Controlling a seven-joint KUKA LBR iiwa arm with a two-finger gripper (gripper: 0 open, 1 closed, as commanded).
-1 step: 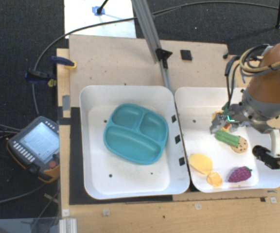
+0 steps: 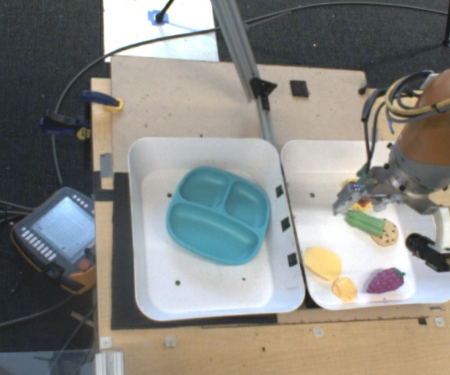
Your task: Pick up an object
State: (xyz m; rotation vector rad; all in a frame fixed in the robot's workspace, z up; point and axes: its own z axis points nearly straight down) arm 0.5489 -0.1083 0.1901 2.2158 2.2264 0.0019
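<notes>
My gripper [image 2: 355, 199] hangs low over the right bin [image 2: 311, 170], above a small red and yellow item [image 2: 360, 205] that it partly hides. Just below it lie a green vegetable [image 2: 366, 223] and a round cookie [image 2: 385, 233]. A yellow lemon-like piece [image 2: 323, 262], a small orange piece [image 2: 344, 289] and a purple grape bunch [image 2: 385, 280] rest near the bin's front edge. Nothing shows between the fingers from this angle.
A teal divided plate [image 2: 219, 214] lies in the left bin [image 2: 151, 280]. A grey pole [image 2: 237, 37] slants across the bench behind the bins. A teach pendant [image 2: 57, 237] and cables sit on the floor to the left.
</notes>
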